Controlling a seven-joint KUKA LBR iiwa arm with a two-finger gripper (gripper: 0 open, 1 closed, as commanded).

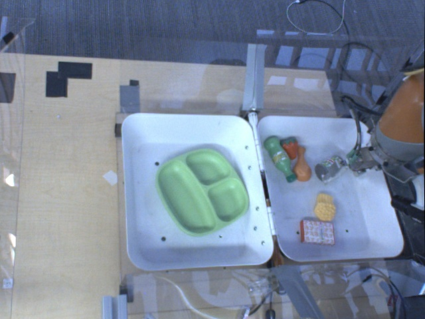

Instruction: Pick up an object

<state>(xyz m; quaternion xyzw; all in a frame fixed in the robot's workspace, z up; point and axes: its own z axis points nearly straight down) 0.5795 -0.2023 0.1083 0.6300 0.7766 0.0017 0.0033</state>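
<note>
The fingers (330, 169) hung over the right bin (372, 241), just right of the carrot (300, 165); whether they were apart could not be told.

Grey arm from right, hand (330, 169) low, empty

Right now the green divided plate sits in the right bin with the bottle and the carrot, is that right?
Not quite. In the camera view the green divided plate sits in the left bin. The green bottle and the carrot lie in the right bin.
</note>
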